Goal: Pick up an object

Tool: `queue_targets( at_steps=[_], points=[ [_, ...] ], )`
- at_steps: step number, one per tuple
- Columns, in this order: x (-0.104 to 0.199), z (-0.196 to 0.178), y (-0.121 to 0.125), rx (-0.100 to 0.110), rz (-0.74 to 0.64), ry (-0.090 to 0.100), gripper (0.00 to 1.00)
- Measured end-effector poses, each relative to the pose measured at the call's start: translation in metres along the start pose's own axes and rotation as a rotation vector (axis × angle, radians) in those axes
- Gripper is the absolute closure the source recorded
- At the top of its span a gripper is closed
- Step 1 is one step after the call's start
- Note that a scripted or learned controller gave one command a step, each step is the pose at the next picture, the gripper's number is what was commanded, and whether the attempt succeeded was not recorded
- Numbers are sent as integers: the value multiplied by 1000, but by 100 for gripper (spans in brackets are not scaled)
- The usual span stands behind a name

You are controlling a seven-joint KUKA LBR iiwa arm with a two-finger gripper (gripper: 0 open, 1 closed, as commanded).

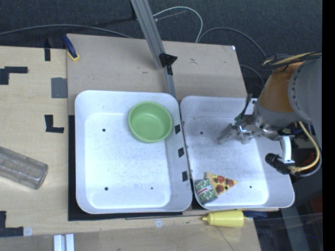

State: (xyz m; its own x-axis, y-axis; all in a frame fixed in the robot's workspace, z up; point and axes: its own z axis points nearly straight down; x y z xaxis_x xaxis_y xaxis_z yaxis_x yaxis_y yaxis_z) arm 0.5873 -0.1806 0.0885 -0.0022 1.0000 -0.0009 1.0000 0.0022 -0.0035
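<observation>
My gripper [229,134] hangs low over the middle of the right bin [261,192], tilted toward the left, with nothing visible in it. A pizza-slice toy [222,182] lies near that bin's front edge, and a small green packet [205,191] touches it on the left; both sit well below the gripper and apart from it. In the left bin [104,192], a green bowl [151,121] stands upright at the back right corner. A yellow bottle [226,219] lies on its side just outside the right bin's front rim.
A clear plastic container [21,167] lies on the bench at the far left. A grey metal pole [149,25] slants down to the gap between the bins. A blue and yellow clamp [70,48] sits at the board's back left corner.
</observation>
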Motion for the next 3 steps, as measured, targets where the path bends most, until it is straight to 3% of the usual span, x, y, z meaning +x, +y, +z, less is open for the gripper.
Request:
queue_targets(
  at_steps=[1,3],
  points=[
    [0,-12,1,-1,-1,1,100],
    [-6,-111,-2,-8,1,-1,100]
  ],
)
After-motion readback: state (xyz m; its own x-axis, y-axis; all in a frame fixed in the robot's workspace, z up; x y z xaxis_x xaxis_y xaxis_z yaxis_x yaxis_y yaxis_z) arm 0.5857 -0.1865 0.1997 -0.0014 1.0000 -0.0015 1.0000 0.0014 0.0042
